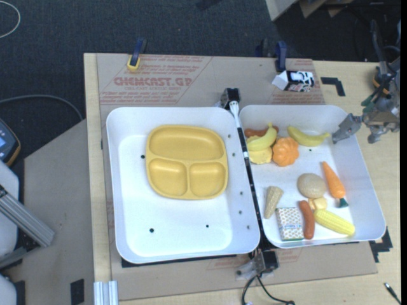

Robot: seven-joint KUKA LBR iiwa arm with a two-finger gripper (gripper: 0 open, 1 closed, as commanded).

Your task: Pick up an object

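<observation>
arm cropped at right edge, end effector blurred

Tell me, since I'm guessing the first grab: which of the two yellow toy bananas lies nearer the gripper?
The slimmer yellow toy banana by the right bin's far rim, its tip pointing toward the gripper. The other banana lies by the divider, beside the orange toy.

1. Left bin: white; holds a mustard-yellow divided tray.
2. Right bin: white.
3. Two bananas: yellow.
4. Round fruit: orange.
5. Carrot: orange, green tip.
6. Potato: beige.
7. Corn cob: yellow.
8. Sausage: red-orange.
9. Cone: tan.
10. Small box: pale, speckled print.
11. Bench board: tan with red lettering.
12. Floor: dark grey.
</observation>
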